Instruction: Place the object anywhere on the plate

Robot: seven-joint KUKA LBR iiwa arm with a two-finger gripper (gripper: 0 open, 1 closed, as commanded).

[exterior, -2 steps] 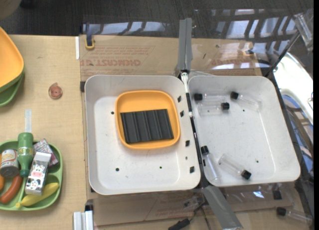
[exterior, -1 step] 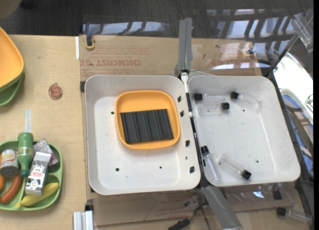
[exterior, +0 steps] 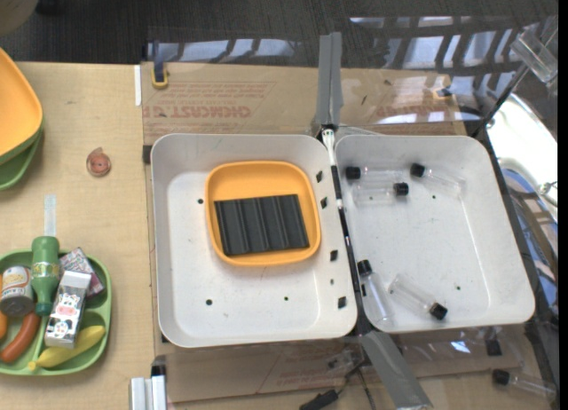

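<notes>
On the orange plate lies a dark ridged mat. My gripper's state I cannot tell. Clear tubes could roll away.

At the bench's left edge, you see a yellow bowl cut off by the frame. The clear vials in the right bin blur against its white floor.

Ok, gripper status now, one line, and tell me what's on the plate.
Gripper: cannot be told from this camera view.
Orange plate in the left bin: a dark ribbed object lies on it, apart from any fingers.
</notes>
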